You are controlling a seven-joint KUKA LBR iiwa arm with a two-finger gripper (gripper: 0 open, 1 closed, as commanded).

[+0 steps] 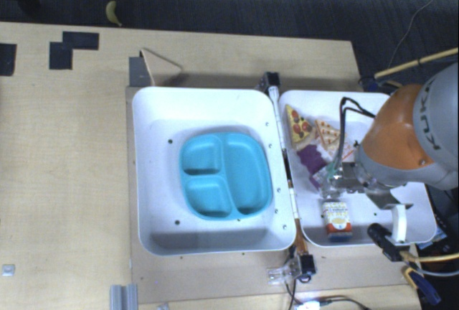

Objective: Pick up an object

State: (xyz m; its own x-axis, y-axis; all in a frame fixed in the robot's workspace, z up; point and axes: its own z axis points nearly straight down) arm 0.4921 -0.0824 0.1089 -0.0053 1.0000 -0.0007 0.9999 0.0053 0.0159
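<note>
You have four loose things to choose from, all in the right bin point(309, 224). The small jar point(336, 217) lies near the bin's front wall. Its long axis runs from far to near, with the orange-red end toward the front edge and a pale label across its middle. Just beyond it, the end effector point(333, 179) hangs low over the bin floor, between the jar and the purple piece point(311, 158). You cannot tell from this angle whether it is released or clenched, and nothing shows as gripped in it.

The purple piece sits close to the bin's left wall, and its shape is hard to make out. Farther back, the pizza slice point(299, 126) lies flat with its long axis slanting from the far-left corner toward the middle. Just beside it on the right is a waffle-like wedge point(328, 135). The wedge's right side runs under a dark cable on the arm point(401, 140).

The arm's orange band and grey wrist cover the right half of this bin, so whatever lies beneath them is hidden from you.

The left bin point(147, 158) holds a blue divided tray point(226, 174), well apart from the end effector. Both bins rest on the pale wooden surface point(72, 194).
</note>
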